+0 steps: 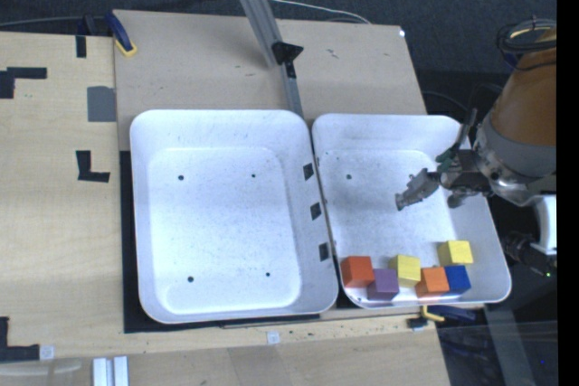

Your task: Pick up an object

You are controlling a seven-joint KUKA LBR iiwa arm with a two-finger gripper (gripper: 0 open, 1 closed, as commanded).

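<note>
Several small blocks lie along the near edge of the right bin point(380, 140): an orange block point(357, 270), a purple block point(386, 283), a yellow block point(409, 268), a second orange block point(434, 280), a blue block point(458, 278) and another yellow block point(457, 251). My gripper point(414, 192) hangs over the middle of the right bin, up and away from the blocks, reaching in from the right. Nothing shows between its fingers.
The left bin point(149, 194) stands beside the right one. A metal bar point(258, 4) slants down from the top to the gap between the bins. The arm's orange band point(534, 104) sits at the right edge.
</note>
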